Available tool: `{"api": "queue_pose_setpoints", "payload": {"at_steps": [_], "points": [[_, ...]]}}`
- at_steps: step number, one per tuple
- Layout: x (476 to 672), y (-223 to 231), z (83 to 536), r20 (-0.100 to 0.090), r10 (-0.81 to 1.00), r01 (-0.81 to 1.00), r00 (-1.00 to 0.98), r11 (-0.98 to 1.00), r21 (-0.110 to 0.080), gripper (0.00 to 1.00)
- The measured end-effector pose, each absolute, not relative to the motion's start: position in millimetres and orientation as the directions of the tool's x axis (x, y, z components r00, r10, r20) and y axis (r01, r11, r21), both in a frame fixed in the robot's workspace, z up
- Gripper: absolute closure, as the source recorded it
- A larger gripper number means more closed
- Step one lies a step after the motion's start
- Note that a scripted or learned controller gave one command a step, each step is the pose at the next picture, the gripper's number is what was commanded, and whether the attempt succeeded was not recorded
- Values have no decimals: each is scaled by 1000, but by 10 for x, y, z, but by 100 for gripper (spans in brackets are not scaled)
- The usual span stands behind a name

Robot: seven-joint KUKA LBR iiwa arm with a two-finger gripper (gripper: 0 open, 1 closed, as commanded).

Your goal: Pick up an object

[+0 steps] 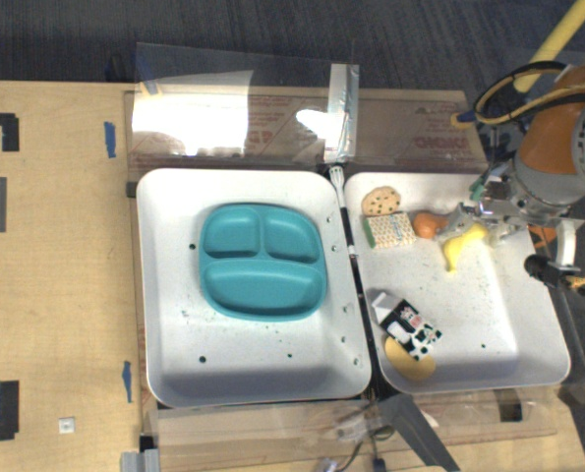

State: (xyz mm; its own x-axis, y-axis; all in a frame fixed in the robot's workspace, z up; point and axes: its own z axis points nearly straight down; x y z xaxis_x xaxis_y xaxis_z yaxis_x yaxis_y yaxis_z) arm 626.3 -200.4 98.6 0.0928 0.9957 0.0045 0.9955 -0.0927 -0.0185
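The tool (481,216), its opening indeterminable, sits over the toy banana (461,245), judged light, rigid, slippery; grip mid-body.

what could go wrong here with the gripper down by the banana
The gripper sits over the banana, which lies close beside the orange ball, so it may nudge or catch the wrong one. Both lie near the right bin's back wall, leaving little room. The banana's curved shape could slip free.
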Motion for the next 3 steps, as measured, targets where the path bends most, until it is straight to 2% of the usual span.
{"api": "queue_pose_setpoints", "payload": {"at_steps": [1, 2, 3], "points": [[6248, -1927, 852, 1, 996, 996, 86, -86, -3, 0], [6256, -1922, 940, 1, 997, 997, 82, -82, -5, 100], [6308, -1596, 1362, 1, 993, 993, -115, 115, -4, 100]]}}
